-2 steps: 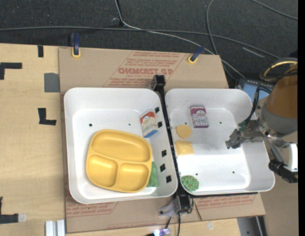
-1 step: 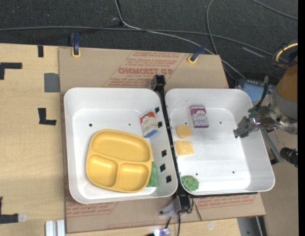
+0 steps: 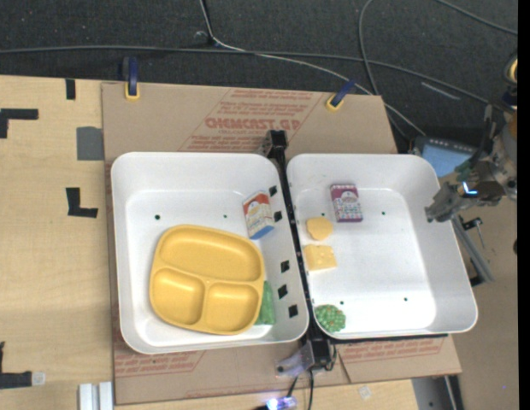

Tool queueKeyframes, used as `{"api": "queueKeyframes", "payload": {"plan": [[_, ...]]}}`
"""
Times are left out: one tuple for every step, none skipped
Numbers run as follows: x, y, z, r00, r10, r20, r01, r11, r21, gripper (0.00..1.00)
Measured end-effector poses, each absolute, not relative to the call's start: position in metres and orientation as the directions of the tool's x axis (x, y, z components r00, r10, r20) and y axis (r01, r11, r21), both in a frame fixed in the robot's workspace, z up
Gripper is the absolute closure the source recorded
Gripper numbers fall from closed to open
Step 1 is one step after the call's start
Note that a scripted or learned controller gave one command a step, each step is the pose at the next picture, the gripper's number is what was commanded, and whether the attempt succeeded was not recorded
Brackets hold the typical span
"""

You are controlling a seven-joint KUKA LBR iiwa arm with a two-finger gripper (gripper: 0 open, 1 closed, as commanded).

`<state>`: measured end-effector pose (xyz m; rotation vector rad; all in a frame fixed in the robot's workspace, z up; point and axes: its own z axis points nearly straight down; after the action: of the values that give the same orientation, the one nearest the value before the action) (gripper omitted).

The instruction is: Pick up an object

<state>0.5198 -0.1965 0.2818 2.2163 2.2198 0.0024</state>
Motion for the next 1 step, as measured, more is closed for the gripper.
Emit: {"api": "queueKeyframes", "payload": {"plan": [[0.5386, -0.1422, 0.2742, -0.006, 1.000, 0.000, 1.000, 0.006, 0.000, 1.00]]}}
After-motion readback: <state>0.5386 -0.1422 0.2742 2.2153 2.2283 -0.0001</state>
